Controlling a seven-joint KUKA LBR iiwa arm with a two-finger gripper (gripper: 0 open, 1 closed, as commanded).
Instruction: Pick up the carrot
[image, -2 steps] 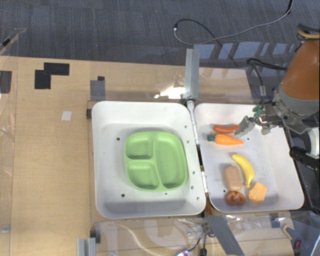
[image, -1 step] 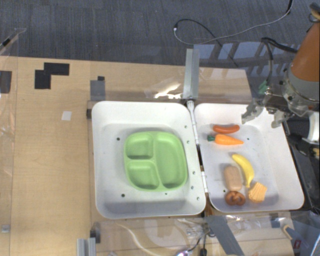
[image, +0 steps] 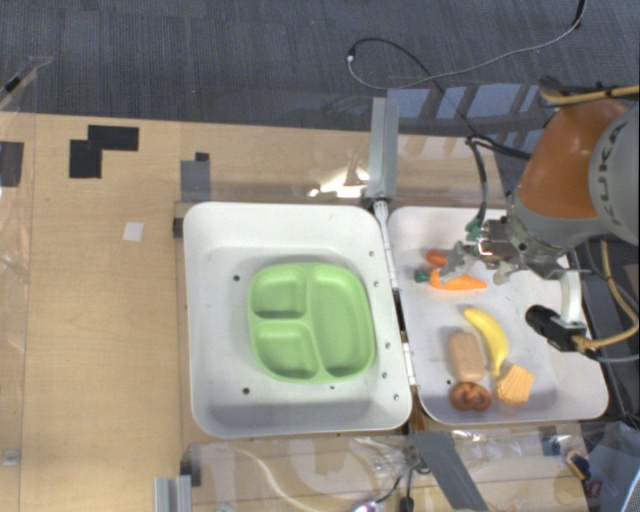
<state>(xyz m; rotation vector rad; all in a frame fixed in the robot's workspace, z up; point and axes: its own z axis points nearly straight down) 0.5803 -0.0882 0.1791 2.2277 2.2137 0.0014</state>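
Observation:
The carrot (image: 460, 284) is small and orange with a green tip pointing left. It lies flat on the floor of the right bin (image: 570, 395), in its upper part. My gripper (image: 476, 266) hangs just above and behind the carrot, under the orange wrist band. Its two grey fingers (image: 454, 262) are spread apart, so it is open, and the carrot lies just below them, not held between them.
A small red item (image: 436, 258) sits just left of the gripper. A banana (image: 487, 338), a tan bread roll (image: 464, 352), a brown round piece (image: 470, 397) and a yellow wedge (image: 514, 383) lie lower in the right bin. The left bin (image: 205, 300) holds a green divided plate (image: 309, 321).

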